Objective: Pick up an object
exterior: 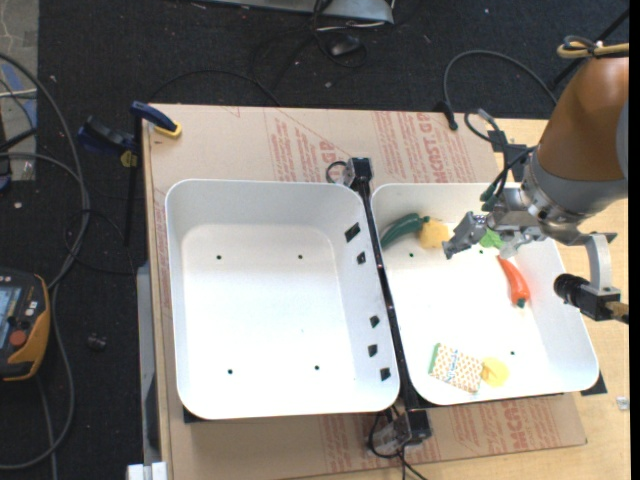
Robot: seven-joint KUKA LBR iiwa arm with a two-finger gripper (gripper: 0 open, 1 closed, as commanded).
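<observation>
1. Arm [590, 138] comes in from the right, over the right bin [560, 368].
2. Gripper [470, 238] sits low over the far part of the right bin, dark fingers pointing left.
3. Finger state: cannot tell, too dark and small to read; nothing clearly held between them.
4. Green pepper [400, 229] lies in the right bin's far-left corner, near the divider [378, 268].
5. Yellow item [433, 234] touches the pepper's right end, just left of the gripper.
6. Small bright green thing [490, 238] sits right at the gripper, partly hidden by it; whether it touches, cannot tell.
7. Orange-red carrot [515, 280] lies right of centre in the right bin, below the wrist, apart from the gripper.
8. Patterned packet [455, 367] lies near the front edge of the right bin, with a yellow piece [494, 372] touching its right side.
9. Left bin [190, 268] is beside the right one, both on the table [260, 133].
10. Blue-yellow clamp [155, 118] sits at the table's far-left corner.
</observation>
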